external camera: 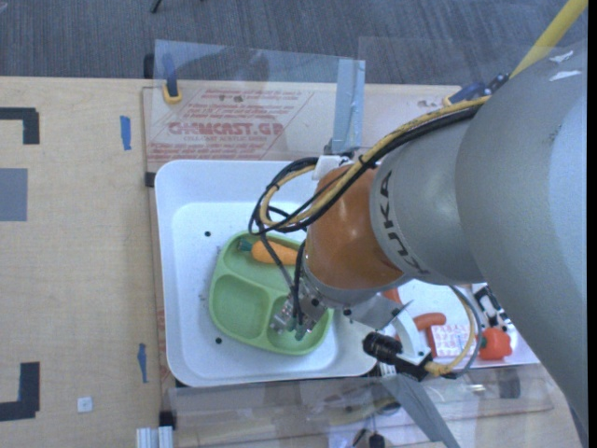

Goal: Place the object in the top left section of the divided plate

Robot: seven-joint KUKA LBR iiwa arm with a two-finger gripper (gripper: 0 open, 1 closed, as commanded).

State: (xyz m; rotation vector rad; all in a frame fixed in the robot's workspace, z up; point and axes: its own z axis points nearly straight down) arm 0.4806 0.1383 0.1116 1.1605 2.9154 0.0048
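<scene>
- The grey arm [485,157] covers the right bin and overhangs the left bin [177,250].
- The wooden table [75,250] lies bare to the left, carpet beyond its far edge.
- The green divided plate [238,301] has white floor open on its left.
- An orange carrot [270,250] lies in the plate's far section.
- The jaws [297,323] reach the plate's right side; grip: cannot tell.

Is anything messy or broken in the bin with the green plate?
Nothing looks broken or spilled. The green divided plate lies flat in the white bin, turned at a slant to the bin's walls. An orange carrot-like toy lies in the plate's upper section, partly hidden by the arm. The gripper is low over the plate's right side.
</scene>
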